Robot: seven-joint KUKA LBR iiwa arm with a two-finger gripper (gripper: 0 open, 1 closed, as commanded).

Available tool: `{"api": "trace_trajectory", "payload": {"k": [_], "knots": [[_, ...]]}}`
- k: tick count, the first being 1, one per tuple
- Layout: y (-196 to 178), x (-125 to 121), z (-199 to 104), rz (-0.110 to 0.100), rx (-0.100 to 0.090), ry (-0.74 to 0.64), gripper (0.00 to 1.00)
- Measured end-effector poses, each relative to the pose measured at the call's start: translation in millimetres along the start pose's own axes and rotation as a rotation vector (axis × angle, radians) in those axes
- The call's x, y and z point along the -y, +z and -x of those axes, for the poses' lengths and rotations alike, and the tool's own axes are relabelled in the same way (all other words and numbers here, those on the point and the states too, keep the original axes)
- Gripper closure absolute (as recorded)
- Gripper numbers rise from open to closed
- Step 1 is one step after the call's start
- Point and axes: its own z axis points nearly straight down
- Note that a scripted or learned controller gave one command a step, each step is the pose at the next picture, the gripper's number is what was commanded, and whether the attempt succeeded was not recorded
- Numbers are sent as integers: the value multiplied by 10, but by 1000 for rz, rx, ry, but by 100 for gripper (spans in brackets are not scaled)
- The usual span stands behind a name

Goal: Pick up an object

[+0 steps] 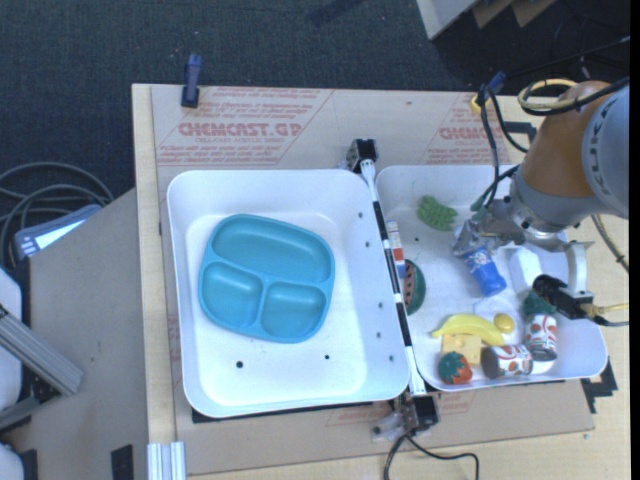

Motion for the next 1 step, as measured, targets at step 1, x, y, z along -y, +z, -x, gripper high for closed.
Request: {"api": "trace_trajectory", "payload": {"k": [1], "knots": [[-918, -357, -831, 3, -3, -2, 100]]}}
